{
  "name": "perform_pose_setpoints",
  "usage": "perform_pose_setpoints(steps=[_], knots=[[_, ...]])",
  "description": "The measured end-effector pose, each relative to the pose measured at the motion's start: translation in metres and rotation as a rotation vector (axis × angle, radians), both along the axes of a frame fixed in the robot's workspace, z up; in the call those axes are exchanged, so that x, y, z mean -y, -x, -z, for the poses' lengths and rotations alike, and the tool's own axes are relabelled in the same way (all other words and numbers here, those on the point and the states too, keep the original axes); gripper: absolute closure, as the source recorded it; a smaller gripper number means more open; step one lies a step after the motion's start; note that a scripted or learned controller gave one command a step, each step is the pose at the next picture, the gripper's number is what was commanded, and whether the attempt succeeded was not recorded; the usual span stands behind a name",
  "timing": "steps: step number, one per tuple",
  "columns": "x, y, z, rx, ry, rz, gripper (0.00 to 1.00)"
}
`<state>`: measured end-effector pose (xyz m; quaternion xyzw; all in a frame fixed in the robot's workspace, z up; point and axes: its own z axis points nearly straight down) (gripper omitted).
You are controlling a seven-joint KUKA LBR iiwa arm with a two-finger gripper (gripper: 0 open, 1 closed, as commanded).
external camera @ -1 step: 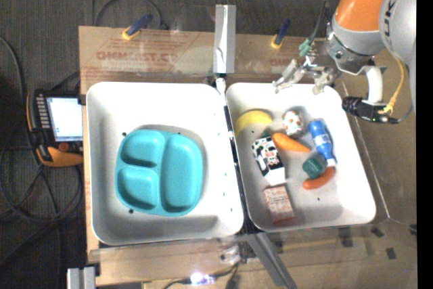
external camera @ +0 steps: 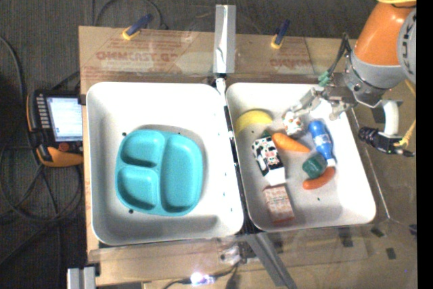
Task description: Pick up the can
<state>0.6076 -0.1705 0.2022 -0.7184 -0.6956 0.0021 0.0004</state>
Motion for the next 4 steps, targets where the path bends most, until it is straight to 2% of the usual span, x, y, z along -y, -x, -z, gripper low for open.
perform_pose_setpoints(steps=[1,2,3,4], knots=[[-0.017,-0.018,0.109,0.002,-0.001,0.066,0.00],[-0.018,-0.018,0.099,0.003,-0.003,0.066,1.00],[-0.065,0.027,0.065,0.000,-0.003,-0.064,1.00],[-0.106,-0.031,-0.005,0.002,-0.003,-0.175,1.00]])
